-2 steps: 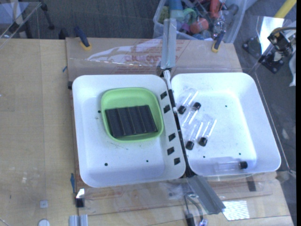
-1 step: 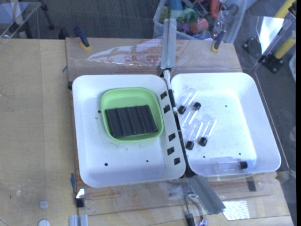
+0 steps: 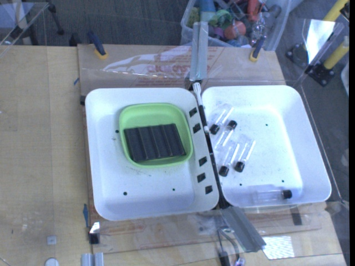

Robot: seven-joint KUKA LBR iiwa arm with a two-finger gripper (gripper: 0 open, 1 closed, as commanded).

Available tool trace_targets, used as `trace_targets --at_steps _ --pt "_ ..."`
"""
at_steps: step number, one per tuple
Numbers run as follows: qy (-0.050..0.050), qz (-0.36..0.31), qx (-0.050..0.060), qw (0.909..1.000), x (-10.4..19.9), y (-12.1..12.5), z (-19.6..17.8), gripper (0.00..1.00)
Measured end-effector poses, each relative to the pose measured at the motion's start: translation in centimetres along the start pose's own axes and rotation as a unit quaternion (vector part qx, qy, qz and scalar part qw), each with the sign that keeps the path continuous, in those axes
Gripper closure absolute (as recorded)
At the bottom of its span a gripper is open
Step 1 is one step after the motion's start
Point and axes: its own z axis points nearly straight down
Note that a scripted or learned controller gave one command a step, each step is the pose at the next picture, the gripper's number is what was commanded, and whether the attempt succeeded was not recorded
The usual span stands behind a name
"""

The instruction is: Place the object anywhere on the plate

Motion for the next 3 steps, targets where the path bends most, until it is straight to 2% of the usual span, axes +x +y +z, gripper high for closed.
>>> trace_targets --at_steps 1,2,3 --pt "-0.002 -0.003 0.001 1.0 0.4 -0.8 13.0 0.0" --pt "-0.002 -0.003 0.001 1.0 0.4 -0.8 12.9 0.0" --pt "0.0 0.001 -0.001 1.0 0.0 -0.1 2.2 0.0"
